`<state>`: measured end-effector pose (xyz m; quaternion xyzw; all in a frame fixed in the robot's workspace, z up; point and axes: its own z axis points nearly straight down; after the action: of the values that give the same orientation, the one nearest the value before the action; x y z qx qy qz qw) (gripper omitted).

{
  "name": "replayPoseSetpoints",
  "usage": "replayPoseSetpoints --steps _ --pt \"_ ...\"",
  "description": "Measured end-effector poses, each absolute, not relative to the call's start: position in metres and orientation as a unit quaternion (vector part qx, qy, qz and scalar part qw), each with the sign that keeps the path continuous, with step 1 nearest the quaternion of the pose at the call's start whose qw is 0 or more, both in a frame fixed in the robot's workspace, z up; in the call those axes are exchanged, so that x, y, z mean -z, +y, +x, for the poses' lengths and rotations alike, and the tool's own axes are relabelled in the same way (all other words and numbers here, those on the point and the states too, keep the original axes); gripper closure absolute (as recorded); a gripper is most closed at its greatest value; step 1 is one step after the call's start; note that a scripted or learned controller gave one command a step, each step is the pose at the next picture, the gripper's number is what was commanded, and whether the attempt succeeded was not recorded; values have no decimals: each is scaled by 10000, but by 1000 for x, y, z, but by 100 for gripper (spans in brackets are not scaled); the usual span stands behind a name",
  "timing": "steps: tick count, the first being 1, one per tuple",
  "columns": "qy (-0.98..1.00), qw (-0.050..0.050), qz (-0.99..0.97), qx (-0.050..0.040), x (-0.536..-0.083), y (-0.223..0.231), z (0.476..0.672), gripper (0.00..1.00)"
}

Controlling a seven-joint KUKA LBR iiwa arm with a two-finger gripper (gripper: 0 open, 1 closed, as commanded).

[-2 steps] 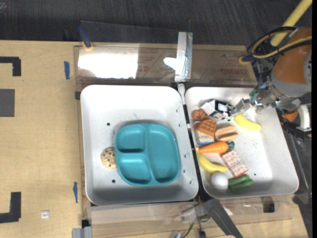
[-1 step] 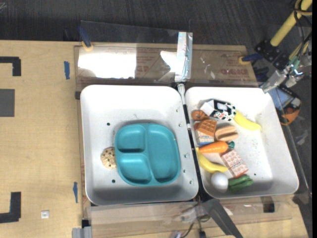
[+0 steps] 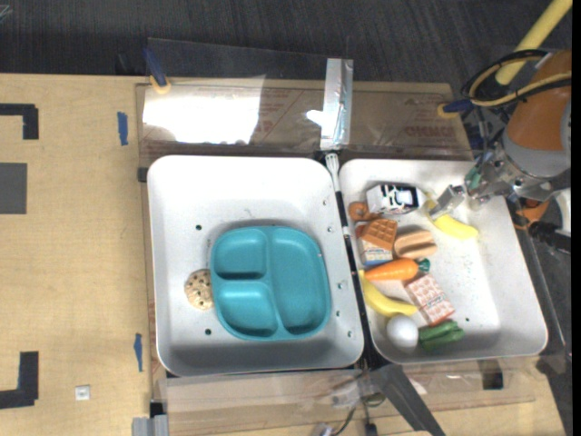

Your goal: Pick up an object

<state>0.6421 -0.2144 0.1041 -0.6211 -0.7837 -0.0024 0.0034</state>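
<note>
fingers: whether they are spread or closed cannot be told; they are small and blurred at the upper right of the right bin, and nothing can be seen between them.
gripper (image 3: 451, 198): poised over the right bin's upper right part, just above the yellow banana piece, at the end of the grey arm.
arm (image 3: 536, 134): grey with an orange band, reaching in from the right edge, with yellow and black cables looped above it.
right bin (image 3: 508, 289): shallow and white, its toy foods crowded along its left half.
yellow banana piece (image 3: 456, 229): lying just below the gripper, near the bun; contact cannot be told.
black-and-white carton (image 3: 396, 197): near the bin's top, left of the gripper.
waffle (image 3: 379, 234): below the carton, beside the bun.
bun (image 3: 415, 242): right of the waffle, just above the carrot.
carrot (image 3: 393, 269): orange, lying across the middle of the pile.
second banana (image 3: 388, 302): yellow, below the carrot.
red-and-white block (image 3: 428, 299): right of the second banana.
white ball (image 3: 402, 331): at the bin's lower left.
green vegetable (image 3: 441, 334): just beside the ball, on its right.
left bin (image 3: 182, 198): holds a teal divided plate (image 3: 270, 281) with a cookie (image 3: 199, 290) at the plate's left edge.
</note>
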Motion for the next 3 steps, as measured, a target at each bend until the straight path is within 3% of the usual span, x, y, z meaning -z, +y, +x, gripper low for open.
replayPoseSetpoints --steps 1,2,3 --pt "-7794 2 -6265 60 -88 -209 623 0" --pt "-7790 -38 -6270 37 -99 -212 623 100" --pt "-6910 41 -7228 -60 -86 -153 656 100"
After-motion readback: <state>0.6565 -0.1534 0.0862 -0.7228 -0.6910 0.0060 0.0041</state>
